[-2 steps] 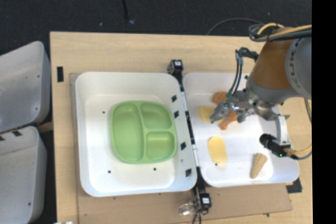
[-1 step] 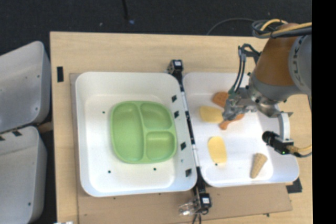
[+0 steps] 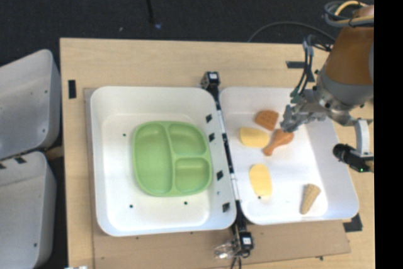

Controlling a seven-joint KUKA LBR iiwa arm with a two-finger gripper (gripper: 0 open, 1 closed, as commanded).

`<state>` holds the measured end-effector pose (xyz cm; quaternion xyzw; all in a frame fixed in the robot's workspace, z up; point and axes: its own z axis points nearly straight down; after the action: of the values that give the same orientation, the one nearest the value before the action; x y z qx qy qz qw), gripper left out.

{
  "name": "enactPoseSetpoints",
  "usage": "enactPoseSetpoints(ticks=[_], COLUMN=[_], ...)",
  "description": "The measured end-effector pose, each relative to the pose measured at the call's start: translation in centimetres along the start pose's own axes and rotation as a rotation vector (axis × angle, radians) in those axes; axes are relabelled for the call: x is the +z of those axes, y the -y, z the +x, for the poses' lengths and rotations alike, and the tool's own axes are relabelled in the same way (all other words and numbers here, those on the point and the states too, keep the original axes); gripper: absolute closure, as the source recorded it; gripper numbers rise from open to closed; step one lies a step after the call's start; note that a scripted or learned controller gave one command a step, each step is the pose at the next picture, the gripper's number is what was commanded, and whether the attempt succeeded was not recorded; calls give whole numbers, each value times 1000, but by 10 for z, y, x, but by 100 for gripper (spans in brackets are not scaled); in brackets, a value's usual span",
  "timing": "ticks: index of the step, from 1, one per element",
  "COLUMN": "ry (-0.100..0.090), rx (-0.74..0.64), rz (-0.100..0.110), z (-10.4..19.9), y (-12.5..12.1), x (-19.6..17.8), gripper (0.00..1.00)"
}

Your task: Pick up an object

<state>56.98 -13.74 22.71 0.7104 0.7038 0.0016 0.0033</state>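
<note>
My gripper point(image 3: 291, 123) is low over the right bin point(image 3: 337, 198), with its tip right at the upper end of the orange drumstick-shaped piece point(image 3: 278, 141). The view is too coarse there for me to tell whether I am open, closed or actually gripping it. Taking that drumstick as the landmark: a tan, waffle-like piece point(image 3: 267, 118) lies just up and left of it, a pale yellow piece point(image 3: 254, 137) sits just beside it on the left, a second yellow piece point(image 3: 261, 180) lies below it nearer the bin's front, and a beige cone point(image 3: 309, 198) lies well below and to its right. Far to its left, the other bin point(image 3: 107, 211) carries a green divided plate point(image 3: 171, 157).
</note>
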Motion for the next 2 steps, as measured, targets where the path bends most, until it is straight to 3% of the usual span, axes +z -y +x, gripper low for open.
enactPoseSetpoints(ticks=[1, 2], ry=[-2, -4], rx=[1, -16], rz=[5, 4], z=[-1, 53], y=[-1, 0], x=[-4, -17], gripper=[100, 100])
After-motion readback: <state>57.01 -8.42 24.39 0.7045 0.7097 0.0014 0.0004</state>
